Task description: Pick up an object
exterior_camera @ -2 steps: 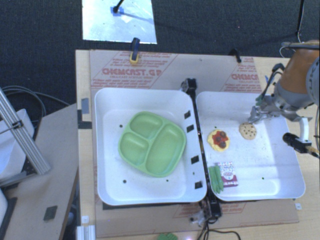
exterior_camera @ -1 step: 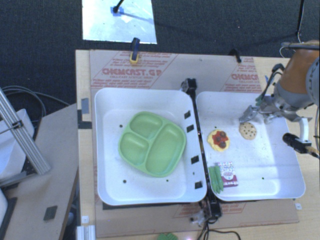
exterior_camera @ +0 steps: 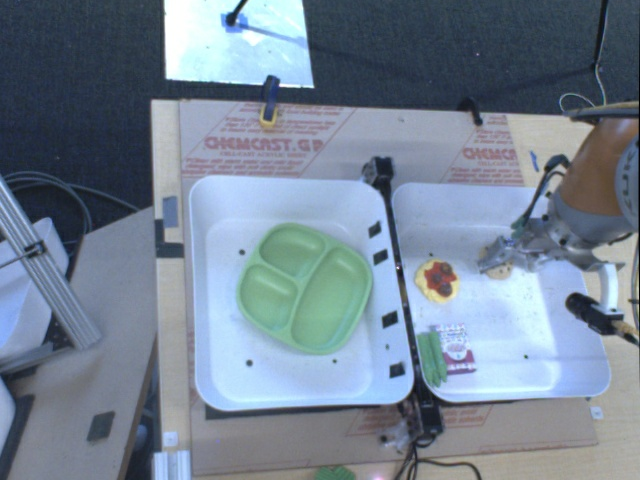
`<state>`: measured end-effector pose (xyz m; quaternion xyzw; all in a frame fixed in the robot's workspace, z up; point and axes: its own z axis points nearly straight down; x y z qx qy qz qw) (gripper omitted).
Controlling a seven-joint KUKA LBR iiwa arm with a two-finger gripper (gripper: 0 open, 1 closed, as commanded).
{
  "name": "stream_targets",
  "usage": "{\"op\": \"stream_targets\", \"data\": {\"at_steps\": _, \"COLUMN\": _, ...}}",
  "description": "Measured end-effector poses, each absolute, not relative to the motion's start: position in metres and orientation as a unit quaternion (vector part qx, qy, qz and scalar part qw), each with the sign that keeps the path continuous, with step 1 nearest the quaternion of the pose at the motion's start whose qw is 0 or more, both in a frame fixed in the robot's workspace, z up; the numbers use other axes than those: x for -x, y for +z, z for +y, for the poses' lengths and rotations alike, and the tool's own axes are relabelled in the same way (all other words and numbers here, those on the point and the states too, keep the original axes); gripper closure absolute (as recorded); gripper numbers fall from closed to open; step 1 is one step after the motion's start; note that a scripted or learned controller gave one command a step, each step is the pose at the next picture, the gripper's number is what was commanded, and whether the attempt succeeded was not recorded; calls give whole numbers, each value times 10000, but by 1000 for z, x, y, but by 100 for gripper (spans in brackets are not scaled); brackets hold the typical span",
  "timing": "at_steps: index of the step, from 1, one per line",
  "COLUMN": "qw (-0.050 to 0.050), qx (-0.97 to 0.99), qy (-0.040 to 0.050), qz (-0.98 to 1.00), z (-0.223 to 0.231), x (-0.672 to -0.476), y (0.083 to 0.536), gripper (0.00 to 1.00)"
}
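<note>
Where the worktop (exterior_camera: 300, 138) comes nearest the camera, at the bottom of the view, a small red-and-white packet (exterior_camera: 456, 349) and a green strip (exterior_camera: 431, 357) lie side by side against the near left corner of the right bin (exterior_camera: 570, 373); tucked that close to the wall, they would likely be awkward to reach. A little farther in sits a yellow toy pizza (exterior_camera: 438, 280), flat on the bin floor with free space round it. Just beyond and to its right, a small tan piece (exterior_camera: 499, 268) lies under the tip of the end effector (exterior_camera: 503, 259), which comes in low from the right on the grey arm (exterior_camera: 590, 193); this seems the thing being tried for. Whether the end effector is wide, narrow or gripping the piece I cannot tell, since the parts blur together there. In the left bin (exterior_camera: 215, 268) a green divided plate (exterior_camera: 304, 288) rests at a slant near the middle, well apart from the arm. Farthest off, a yellow clamp (exterior_camera: 269, 108) pins the board's back edge.
</note>
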<state>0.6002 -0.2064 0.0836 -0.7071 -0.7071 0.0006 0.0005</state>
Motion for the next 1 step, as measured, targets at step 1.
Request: {"op": "stream_targets", "data": {"at_steps": 1, "qw": -24, "qx": 7066, "qy": -13, "qz": -7076, "z": -207, "x": -603, "y": 96, "gripper": 100}}
